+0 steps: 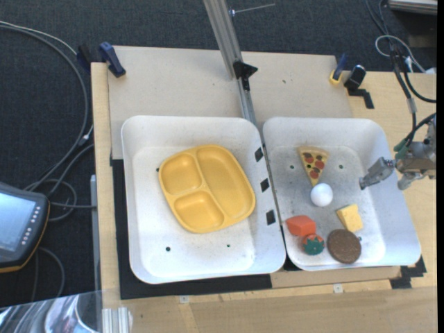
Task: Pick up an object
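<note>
In the right bin (388,141) lie several toy foods. A pizza slice (314,164) sits near the middle, with a white ball (321,195) just below it. A yellow cheese block (350,218) and a brown round cookie (343,245) lie toward the front right. A red piece (301,225) and a green-and-red piece (313,244) rest at the front left. My gripper (379,172) hangs over the bin's right side, right of the pizza slice and ball, touching none of them.
The left bin (139,186) holds a yellow divided plate (206,187). A metal pole (223,26) slants up from between the bins. Clamps sit at the bench's back corners, and cables trail at the right edge.
</note>
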You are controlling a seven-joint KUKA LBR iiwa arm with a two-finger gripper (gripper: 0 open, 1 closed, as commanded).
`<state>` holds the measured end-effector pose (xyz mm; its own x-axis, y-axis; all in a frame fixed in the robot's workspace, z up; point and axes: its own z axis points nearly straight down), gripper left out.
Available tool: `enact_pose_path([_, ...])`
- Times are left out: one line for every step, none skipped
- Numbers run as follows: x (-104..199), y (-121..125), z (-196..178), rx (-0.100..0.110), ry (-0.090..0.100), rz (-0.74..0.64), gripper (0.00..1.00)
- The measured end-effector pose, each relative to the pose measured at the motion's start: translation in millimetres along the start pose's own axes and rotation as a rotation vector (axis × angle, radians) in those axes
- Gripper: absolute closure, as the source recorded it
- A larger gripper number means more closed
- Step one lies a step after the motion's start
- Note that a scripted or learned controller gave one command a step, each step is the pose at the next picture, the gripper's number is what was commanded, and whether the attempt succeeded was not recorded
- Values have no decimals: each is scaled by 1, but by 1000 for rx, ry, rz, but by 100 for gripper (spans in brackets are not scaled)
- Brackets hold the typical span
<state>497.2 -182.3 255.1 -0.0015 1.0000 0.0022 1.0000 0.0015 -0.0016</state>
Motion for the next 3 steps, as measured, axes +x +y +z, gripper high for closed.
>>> enact_pose_path([0,0,0,-1,0,0,0])
enact_pose_path([2,9,55,6,1,1,0])
enact_pose_path([-4,4,101,6,1,2,0])
